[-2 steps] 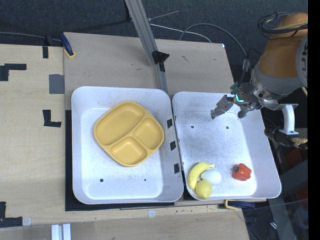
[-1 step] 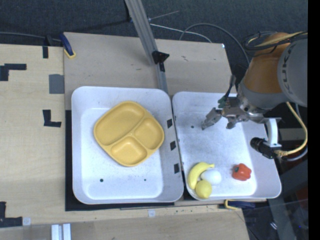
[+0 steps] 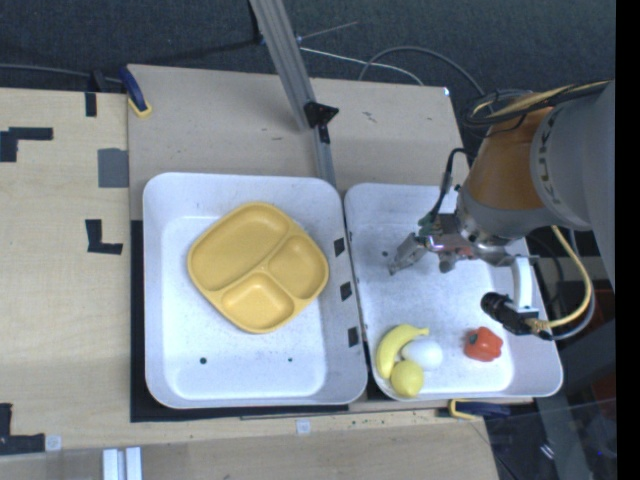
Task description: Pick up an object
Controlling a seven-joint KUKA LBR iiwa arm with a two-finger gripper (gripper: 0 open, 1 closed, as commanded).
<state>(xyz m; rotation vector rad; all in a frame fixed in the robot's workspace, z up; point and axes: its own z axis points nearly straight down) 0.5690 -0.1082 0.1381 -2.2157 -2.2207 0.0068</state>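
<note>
the gripper (image 3: 408, 256) hangs over the right bin (image 3: 375, 208) near its left wall, fingers seemingly parted and holding nothing, though the view is coarse. the banana (image 3: 396, 343), white egg (image 3: 426, 354), lemon (image 3: 407, 377) and red pepper (image 3: 483, 344) lie along the bin's front edge. step: approach; next it must move toward that edge and descend over one.

tray (image 3: 258, 266) — matt yellow plastic | bins (image 3: 165, 268) — smooth white plastic | bench (image 3: 60, 288) — pale wood
</note>
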